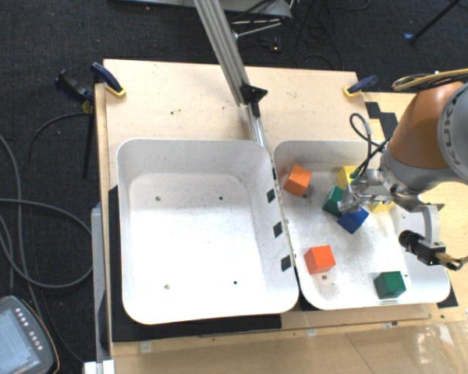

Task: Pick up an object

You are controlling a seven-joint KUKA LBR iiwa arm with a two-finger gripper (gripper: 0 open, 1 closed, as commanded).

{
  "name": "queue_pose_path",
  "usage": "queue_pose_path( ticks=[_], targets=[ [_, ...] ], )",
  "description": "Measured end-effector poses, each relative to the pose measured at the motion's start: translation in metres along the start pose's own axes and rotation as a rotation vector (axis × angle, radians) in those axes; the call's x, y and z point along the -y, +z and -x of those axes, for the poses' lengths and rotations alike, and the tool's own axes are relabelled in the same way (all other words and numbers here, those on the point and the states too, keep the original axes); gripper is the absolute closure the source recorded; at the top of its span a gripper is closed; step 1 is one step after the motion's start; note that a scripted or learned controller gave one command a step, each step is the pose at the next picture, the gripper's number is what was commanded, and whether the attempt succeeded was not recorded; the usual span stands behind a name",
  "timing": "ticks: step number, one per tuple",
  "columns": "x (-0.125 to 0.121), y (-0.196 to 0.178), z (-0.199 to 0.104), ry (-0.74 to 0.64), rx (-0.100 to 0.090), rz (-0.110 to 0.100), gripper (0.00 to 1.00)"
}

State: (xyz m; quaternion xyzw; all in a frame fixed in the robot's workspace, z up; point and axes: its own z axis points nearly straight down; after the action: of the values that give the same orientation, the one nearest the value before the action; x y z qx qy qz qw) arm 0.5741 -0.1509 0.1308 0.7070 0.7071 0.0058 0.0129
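Gripper (353, 202) low in right bin (421, 287), over a clump of blocks w/ matte flat faces: blue block (353, 220), green block (332, 202), yellow block (345, 178) touching, orange cube (299, 181) nearby, red-orange cube (320, 259) & dark green cube (390, 284) apart, left bin (140, 162) smooth white plastic.

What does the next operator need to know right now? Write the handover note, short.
Pincer: down in the right bin, among the cluster of blue block, dark green block and yellow block. Whether it is open or shut cannot be told from the camera view.
Other blocks in the right bin: orange block near the divider, red-orange block lower down, green block near the front edge.
Done: the arm has reached the cluster.
Left: confirm a grasp, then lift. Nothing visibly raised yet.
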Motion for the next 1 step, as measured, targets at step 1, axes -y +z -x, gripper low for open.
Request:
queue_pose_path(
  ticks=[1],
  targets=[
    [0.0025,-0.0469,-0.0062,-0.003,-0.009,-0.022,1.00]
  ],
)
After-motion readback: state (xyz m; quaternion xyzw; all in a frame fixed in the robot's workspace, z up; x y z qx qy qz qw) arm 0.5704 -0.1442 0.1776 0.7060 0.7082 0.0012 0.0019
